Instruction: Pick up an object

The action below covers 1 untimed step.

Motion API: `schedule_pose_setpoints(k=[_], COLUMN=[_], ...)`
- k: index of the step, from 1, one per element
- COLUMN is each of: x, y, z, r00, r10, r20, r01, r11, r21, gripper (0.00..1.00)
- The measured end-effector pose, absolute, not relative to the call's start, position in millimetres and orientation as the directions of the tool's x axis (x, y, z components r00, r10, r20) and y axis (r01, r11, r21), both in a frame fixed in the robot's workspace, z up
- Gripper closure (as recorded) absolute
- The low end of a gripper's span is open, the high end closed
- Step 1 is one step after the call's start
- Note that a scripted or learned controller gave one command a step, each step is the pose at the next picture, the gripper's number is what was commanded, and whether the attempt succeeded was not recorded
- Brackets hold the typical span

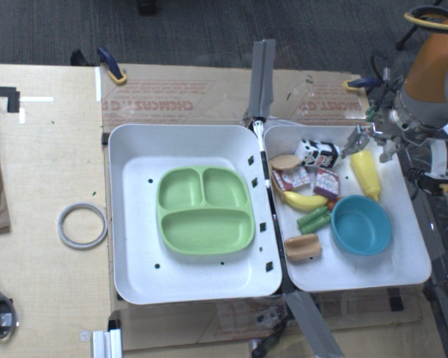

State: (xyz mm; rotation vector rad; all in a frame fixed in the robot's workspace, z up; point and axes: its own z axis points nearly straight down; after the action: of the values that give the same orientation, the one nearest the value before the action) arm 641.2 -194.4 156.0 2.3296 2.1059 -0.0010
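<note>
**Gripper spread above the yellow piece in the right bin**

The gripper (371,142) hangs over the far right corner of the right bin (411,274), its two fingers spread apart with nothing between them. Directly below and between those fingers lies the yellow corn cob (366,173), a long toy piece pointing roughly away from the camera and sitting just beside the blue bowl (361,225). That cob looks like the likeliest target.

Judging by its look, the cob is light, stiff moulded plastic (probably hollow), with a smooth rounded skin that could slide or roll out of a pinch. The safest hold is across its narrow width near the middle of its length, fingers on either long side, so it does not pivot or squirt out endways. Its lower end lies close to the bowl's rim, so a grip nearer the upper half leaves more room for the fingers.

The rest of the bin is crowded. A banana (305,199) lies to the left of the bowl, with a green pepper (313,218) just below it and a hot dog (303,247) nearer the front. A black-and-white cow toy (315,153) and some small packets (327,183) lie near the back. These all look light and rigid too, but they touch or overlap, which makes a clean pinch harder.

The left bin (127,215) holds a green divided plate (205,209).
</note>
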Motion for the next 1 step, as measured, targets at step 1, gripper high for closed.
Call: schedule_pose_setpoints(k=[1], x=[667.5], y=[-204.2], z=[107.8], r00=[0.216], r10=[0.976], r20=[0.001], r01=[0.976], r11=[-0.216], r21=[0.027], gripper=[0.0])
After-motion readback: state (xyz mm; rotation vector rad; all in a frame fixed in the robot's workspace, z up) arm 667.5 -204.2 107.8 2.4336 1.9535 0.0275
